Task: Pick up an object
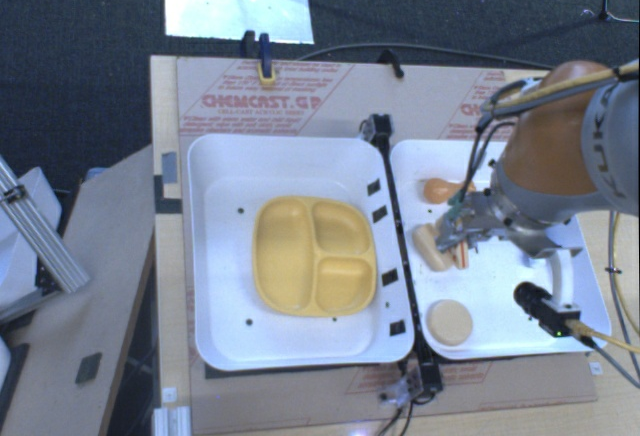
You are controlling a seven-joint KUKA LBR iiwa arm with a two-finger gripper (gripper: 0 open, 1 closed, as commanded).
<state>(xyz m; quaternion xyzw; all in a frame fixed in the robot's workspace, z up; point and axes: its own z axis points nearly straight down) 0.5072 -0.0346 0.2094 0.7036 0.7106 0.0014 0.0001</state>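
Over the right bin (590, 299), gripper (458, 236) sits low on the hot-dog toy (436, 249), grip state unclear; toy looks light, stiff, smooth plastic, so best pinched across its narrow middle.

A grey arm (610, 139) with a bulbous orange band (545, 139) — thin cables (490, 119) trailing along it.

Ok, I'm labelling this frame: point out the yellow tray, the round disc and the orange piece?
yellow tray (282, 254): camera view, floor of its large left compartment.
round disc (449, 321): camera view, centre of its top face.
orange piece (437, 190): camera view, middle of its rounded body.
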